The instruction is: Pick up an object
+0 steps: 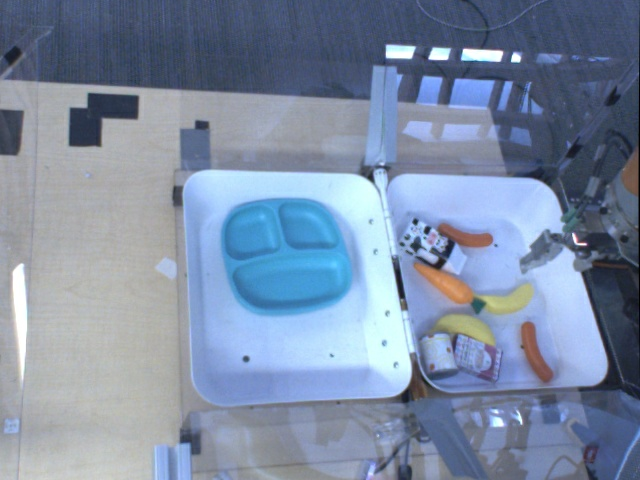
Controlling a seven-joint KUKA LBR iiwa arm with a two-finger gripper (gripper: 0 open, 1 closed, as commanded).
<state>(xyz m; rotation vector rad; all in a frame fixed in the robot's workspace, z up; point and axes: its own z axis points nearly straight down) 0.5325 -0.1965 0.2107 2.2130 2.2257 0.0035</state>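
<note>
I am hovering my gripper (545, 251) over the right bin (560, 203), jaws looking parted and empty. Below are lying two smooth sausages (467, 236), two curved yellow bananas (510, 300), one carrot (445, 284), one cow-patterned carton (430, 243), one small can (437, 355) and one pink pouch (478, 357); no writing is legible. The left bin (300, 378) is holding one blue three-compartment plastic plate (287, 254).

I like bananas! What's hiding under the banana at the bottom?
The lower banana lies on a small can and a red packet. Their tops are covered.
</note>
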